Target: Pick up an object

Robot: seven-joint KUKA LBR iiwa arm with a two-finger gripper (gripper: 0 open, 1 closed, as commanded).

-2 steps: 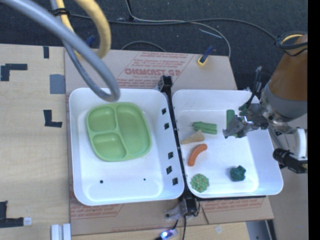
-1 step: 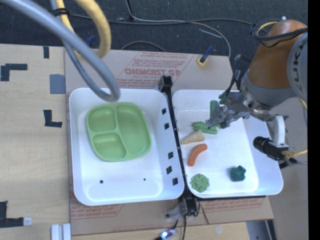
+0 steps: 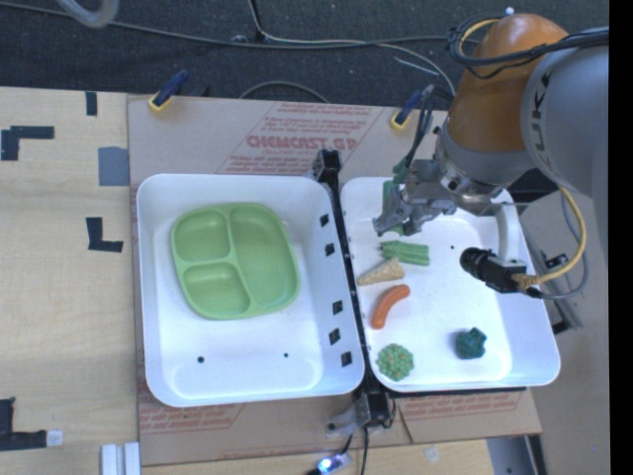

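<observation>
The right bin (image 3: 529, 364) holds several small items. A green ridged piece (image 3: 407, 253) lies near its top left, with a tan wedge (image 3: 381, 274) just below it. Further down sit an orange sausage-shaped piece (image 3: 390, 305), a round green speckled piece (image 3: 396, 361) and a dark teal lump (image 3: 471, 342). My gripper (image 3: 399, 222) hangs over the bin's upper left part, just above the green ridged piece. Nothing shows between its fingers.
The left bin (image 3: 163, 364) carries a light green divided plate (image 3: 235, 260). A black divider with clips (image 3: 341, 285) runs between the bins. A black and yellow cable fitting (image 3: 495, 268) juts over the right bin. Blue and yellow clamps (image 3: 168, 89) hold the cardboard at the back.
</observation>
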